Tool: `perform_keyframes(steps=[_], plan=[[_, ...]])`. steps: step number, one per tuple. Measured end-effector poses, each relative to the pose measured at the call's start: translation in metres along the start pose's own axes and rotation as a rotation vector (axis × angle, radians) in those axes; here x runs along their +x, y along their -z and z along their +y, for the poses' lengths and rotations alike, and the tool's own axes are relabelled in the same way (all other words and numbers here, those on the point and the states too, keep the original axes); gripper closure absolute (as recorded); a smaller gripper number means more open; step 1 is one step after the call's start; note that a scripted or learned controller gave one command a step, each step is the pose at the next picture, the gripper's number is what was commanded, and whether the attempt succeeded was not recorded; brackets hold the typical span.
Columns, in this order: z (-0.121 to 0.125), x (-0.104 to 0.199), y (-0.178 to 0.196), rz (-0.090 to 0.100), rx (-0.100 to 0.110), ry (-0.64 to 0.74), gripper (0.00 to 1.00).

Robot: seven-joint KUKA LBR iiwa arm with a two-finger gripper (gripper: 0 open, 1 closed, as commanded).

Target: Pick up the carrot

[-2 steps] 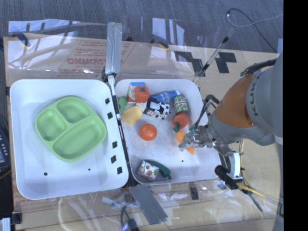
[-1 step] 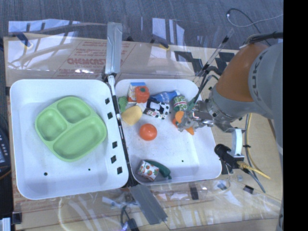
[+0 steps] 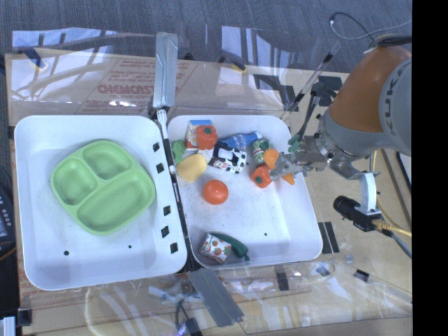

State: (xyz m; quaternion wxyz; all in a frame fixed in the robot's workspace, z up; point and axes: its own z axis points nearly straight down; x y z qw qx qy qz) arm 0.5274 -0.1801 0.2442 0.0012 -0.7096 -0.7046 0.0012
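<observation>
Two white bins sit side by side on the table. The left bin carries a green divided plate, lying flat near its middle. The right bin is crowded along its far side: a yellow lemon-like piece with a green piece behind it, a red-and-white carton, a black-and-white cow-patterned pack, a blue packet and a small green can. A red tomato lies alone toward the bin's middle, and at six o'clock a printed cup with a dark green piece rests against the near wall.

At three o'clock in this bin is the claw, reaching in from the grey and orange arm. The carrot lies right at it, orange, just beside a small red-orange toy at its seven o'clock; the can stands close at its eleven. Whether the claw is clenched on the carrot or released I cannot tell. The carrot's long axis seems to run roughly ten to four, though its tip is hidden by the claw.
</observation>
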Motion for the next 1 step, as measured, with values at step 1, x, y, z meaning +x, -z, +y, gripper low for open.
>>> perform_keyframes(steps=[1], plan=[[0.0611,0.0294,0.0257,0.000,-0.001,-0.009,1.00]])
